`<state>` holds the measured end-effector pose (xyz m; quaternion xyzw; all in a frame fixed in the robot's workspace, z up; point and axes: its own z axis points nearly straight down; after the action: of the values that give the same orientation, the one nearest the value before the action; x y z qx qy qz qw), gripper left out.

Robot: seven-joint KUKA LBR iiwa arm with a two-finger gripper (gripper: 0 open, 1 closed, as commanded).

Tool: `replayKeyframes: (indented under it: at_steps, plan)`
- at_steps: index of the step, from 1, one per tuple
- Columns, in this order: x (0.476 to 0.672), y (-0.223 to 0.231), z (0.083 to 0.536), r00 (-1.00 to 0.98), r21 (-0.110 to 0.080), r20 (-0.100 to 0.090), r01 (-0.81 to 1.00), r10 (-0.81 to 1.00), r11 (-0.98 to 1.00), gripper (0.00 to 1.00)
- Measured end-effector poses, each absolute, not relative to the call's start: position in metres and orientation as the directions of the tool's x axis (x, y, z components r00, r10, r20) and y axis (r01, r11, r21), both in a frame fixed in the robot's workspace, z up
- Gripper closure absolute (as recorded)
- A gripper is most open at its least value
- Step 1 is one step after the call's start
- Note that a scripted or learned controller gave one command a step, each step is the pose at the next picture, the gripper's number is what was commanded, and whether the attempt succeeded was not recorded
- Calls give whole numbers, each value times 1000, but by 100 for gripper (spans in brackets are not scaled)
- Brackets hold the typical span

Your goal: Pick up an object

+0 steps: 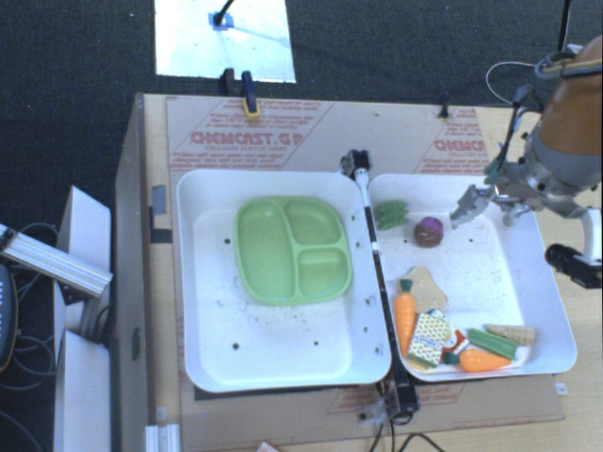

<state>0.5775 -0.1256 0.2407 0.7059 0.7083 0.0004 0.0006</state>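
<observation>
We count two white bins: the left bin [203, 281] and the right bin [528, 281]. At nine o'clock lies one green tray [292, 250]. Toward three to five o'clock, two carrots [405, 318] [483, 360], one purple ball [429, 231].

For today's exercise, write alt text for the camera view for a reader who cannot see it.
A gripper hangs over the right bin, near a purple ball; toy food, including a carrot, lies at the bin's front. The left bin bears a green divided plate.
</observation>
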Motion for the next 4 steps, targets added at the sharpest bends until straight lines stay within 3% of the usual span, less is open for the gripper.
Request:
replayKeyframes:
  at_steps: [1,2,3,4]
  plan:
    - [602,-120,85,-3,3,0,1000,1000,3,0]
    - [667,-97,85,-6,-8,-2,1000,1000,6,0]
    - [594,-121,84,-1,0,-1,1000,1000,1,0]
    - [664,-116,85,-4,1,-1,1000,1000,4,0]
